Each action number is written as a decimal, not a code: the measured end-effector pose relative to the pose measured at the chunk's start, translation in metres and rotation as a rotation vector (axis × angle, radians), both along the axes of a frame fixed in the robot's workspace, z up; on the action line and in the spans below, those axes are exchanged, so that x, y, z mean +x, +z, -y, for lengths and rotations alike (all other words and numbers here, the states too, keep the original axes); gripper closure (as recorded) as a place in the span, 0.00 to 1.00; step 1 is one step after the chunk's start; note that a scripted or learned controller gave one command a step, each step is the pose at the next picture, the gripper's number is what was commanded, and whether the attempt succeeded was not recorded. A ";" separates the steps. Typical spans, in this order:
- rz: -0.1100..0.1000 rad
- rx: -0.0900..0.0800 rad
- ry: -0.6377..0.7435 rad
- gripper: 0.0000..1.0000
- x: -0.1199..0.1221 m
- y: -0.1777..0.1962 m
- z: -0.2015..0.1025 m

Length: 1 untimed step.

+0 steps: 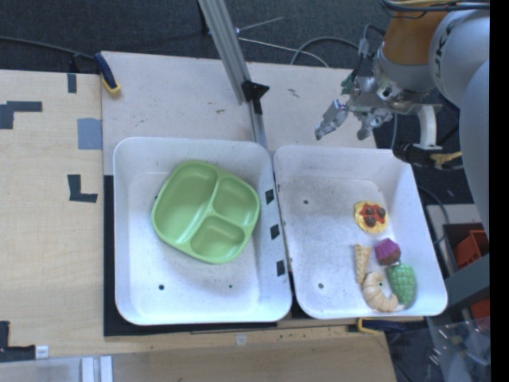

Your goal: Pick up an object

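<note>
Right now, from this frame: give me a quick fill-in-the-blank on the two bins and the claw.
1. The green divided plate lies in the ____ bin.
2. The purple toy lies between the small pizza and the ____ toy.
3. The claw hangs above the far rim of the ____ bin.
4. The plate has ____ compartments.

Missing words: left; green; right; three
</note>
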State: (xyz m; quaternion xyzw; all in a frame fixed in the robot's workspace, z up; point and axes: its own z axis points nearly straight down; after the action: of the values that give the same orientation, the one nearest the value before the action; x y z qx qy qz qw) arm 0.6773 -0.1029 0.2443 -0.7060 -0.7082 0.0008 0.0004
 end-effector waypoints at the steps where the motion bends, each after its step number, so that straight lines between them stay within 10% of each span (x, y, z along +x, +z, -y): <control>1: 0.000 -0.001 0.000 0.00 0.000 0.000 0.000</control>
State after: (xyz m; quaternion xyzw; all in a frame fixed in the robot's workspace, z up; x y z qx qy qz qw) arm 0.6773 -0.1031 0.2444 -0.7060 -0.7082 0.0010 0.0003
